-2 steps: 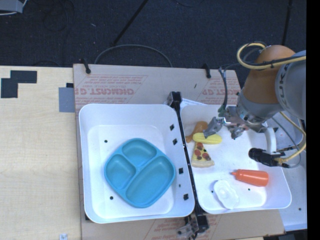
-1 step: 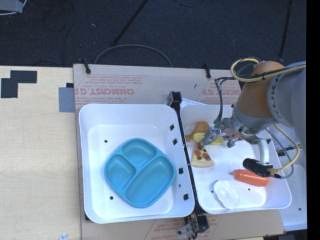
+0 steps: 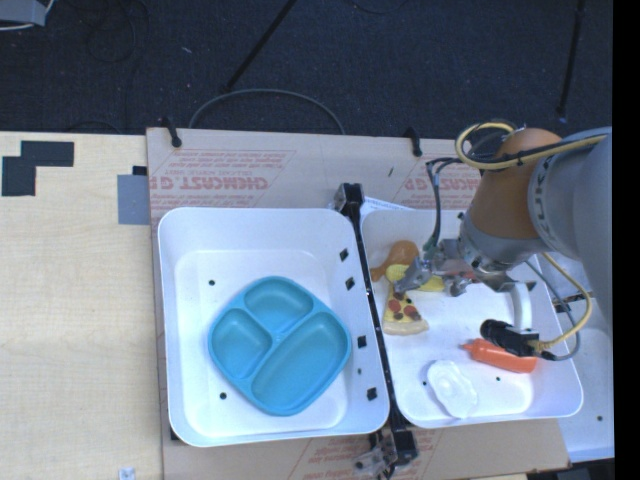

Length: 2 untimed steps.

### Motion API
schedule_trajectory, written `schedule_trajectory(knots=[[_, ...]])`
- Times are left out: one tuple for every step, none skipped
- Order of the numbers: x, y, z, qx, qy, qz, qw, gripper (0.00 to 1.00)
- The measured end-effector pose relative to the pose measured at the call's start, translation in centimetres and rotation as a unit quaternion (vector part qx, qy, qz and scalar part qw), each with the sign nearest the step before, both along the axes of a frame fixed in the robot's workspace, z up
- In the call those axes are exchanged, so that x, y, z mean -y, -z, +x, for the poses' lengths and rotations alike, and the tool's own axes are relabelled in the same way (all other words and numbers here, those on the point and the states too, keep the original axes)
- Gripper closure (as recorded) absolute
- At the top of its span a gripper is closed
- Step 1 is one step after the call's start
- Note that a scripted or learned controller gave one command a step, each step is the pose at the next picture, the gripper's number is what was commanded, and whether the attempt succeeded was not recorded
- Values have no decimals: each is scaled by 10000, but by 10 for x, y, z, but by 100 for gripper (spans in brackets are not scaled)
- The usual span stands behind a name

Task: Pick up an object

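1. The grey arm's jaws (image 3: 418,280) hang low in the right white bin (image 3: 560,393), at its ten o'clock corner; I cannot tell how they stand.
2. Just below them lies a toy pizza slice (image 3: 404,314); an orange rounded toy (image 3: 402,254) sits at twelve o'clock from them.
3. A blue divided plastic plate (image 3: 279,344) fills the left white bin (image 3: 190,268).
4. Judged step: the reach down; next, close and lift straight.

A pale wooden desk (image 3: 70,308) is seen across the left of the frame, with dark patches (image 3: 40,163) at its upper left. A printed cardboard sheet (image 3: 250,173) is laid under the bins. Dark carpet (image 3: 150,48) is seen along the top, crossed by cables (image 3: 265,98). A black clamp (image 3: 350,200) is set at the top centre between the bins.
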<state>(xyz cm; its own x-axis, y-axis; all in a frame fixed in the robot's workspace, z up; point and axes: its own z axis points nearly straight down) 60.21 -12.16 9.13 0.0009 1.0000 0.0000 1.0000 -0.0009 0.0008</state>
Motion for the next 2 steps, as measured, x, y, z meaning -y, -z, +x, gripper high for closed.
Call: schedule_trajectory(knots=[[1,-9,-1,-14,15,1,10000,100],[-3,-52,2,3,-7,1,10000,100]])
